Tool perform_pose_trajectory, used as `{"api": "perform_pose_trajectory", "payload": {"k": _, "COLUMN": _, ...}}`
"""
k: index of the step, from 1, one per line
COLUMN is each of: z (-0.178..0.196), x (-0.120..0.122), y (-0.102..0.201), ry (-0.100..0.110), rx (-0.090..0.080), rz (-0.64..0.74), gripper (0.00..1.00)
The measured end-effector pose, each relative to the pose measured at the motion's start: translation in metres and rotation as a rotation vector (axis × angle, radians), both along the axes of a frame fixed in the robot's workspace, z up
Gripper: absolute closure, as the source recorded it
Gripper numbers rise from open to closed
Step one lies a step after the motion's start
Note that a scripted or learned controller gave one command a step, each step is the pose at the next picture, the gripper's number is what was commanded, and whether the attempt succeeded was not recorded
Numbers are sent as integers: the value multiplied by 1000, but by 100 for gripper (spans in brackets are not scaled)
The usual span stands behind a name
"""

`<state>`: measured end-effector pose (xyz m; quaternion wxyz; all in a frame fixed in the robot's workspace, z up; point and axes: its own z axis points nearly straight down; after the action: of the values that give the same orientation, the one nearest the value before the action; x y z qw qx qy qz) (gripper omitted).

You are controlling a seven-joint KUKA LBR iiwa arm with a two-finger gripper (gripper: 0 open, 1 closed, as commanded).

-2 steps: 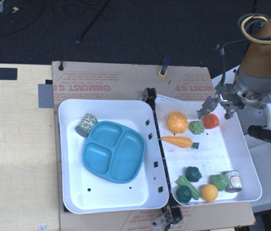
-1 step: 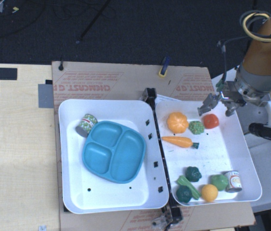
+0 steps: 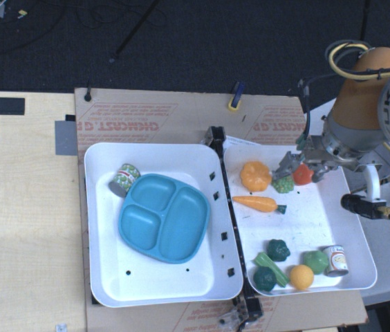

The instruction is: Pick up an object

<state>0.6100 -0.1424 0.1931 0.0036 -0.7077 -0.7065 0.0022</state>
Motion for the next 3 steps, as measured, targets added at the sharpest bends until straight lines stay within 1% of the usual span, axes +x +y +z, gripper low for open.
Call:
{"api": "perform_pose_trajectory", "payload": {"k": 1, "z": -49, "x": 2, "y": -7, "ry": -1, "rx": -1, "rz": 3, "gripper": 0}}
{"api": "perform_pose_trajectory", "payload": {"k": 2, "z": -102, "x": 1, "y": -5, "ry": -2, "rx": -1, "rz": 2, "gripper": 0}}
{"api": "perform_pose_trajectory", "payload": {"k": 3, "z": -89, "x": 2, "y": -6, "ry": -4, "rx": -1, "rz": -1, "gripper": 100}}
